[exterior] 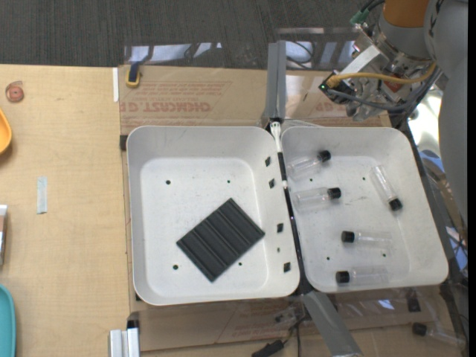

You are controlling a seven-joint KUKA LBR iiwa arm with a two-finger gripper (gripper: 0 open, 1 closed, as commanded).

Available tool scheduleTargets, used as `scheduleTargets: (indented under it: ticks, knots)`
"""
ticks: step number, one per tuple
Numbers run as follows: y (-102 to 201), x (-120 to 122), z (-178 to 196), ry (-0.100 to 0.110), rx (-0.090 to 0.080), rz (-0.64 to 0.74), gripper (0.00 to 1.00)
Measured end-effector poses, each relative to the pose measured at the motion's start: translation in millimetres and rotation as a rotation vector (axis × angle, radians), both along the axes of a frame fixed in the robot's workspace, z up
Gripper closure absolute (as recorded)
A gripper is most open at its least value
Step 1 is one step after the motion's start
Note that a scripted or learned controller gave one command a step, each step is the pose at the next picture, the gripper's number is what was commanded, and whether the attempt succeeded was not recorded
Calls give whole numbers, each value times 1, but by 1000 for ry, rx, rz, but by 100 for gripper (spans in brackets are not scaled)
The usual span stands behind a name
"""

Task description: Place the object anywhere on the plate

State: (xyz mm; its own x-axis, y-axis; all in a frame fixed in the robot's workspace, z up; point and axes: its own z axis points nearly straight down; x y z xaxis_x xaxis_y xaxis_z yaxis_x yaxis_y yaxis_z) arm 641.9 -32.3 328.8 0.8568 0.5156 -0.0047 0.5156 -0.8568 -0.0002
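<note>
Over the far rim of the right bin (416, 155) is where I hang, my gripper (362, 99) raised above the bench beside the cardboard backing (193, 99), with cables and the orange band (407, 4) of my wrist above it. From this slanted overhead camera I cannot tell whether my jaws are parted or clenched; nothing is visibly between them.

Below me in the right bin lie five clear vials with black caps, scattered well apart. One lies near the far-left corner (309, 162), one below it by the left wall (316, 196), one tilted toward the right wall (386, 190), one lower in the middle (364, 238), and one near the near rim (361, 277). Each is a small see-through tube lying on its side, hard to make out against the white floor except for its dark cap. They look smooth and round, so I judge they may roll or slip under a poor pinch.

The plate (220, 239), a dark ribbed rectangle, lies turned at an angle on the floor of the left bin (149, 199), with nothing on it.

I judge the task is at its very start: no vial is picked yet. My next move calls for coming down over one vial, lining my jaws across its body, closing, then carrying it over the divider to the plate.
</note>
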Motion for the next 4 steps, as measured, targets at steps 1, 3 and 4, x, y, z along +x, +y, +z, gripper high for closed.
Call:
scheduleTargets:
  ticks: [1,3,4]
  knots:
    - [51,8,-65,2,2,202,100]
    - [89,-151,55,1,3,932,100]
    - [70,-164,37,2,5,1176,100]
